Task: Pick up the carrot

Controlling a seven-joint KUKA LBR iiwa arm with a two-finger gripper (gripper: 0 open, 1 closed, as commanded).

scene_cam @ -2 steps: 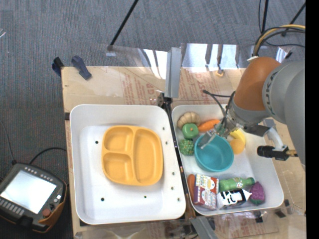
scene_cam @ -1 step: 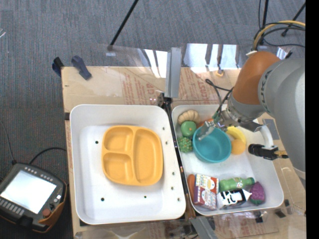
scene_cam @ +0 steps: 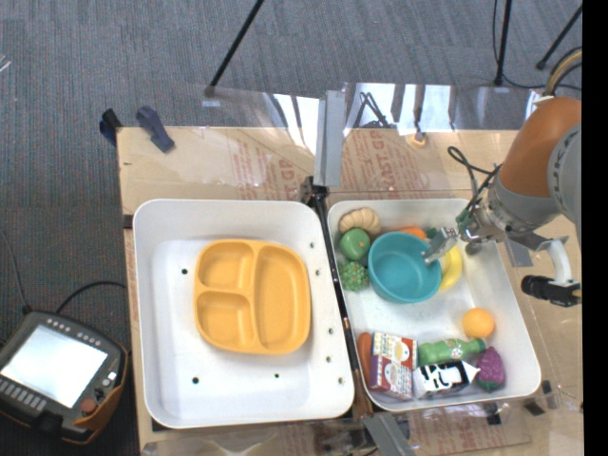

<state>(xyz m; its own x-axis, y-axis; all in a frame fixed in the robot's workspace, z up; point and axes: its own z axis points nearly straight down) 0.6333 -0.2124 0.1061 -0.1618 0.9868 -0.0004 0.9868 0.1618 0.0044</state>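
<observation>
Gripper (scene_cam: 445, 245) sits low at the teal bowl's (scene_cam: 403, 267) right rim, by the banana (scene_cam: 452, 268), in the right bin (scene_cam: 506, 293); fingers look nearly closed with nothing visibly between them. Carrot (scene_cam: 365, 351) lies along the bin's left wall near the front, touching the snack box (scene_cam: 391, 363), well apart from the gripper. Yellow tray (scene_cam: 253, 295) is in the left bin (scene_cam: 161, 255).
</observation>
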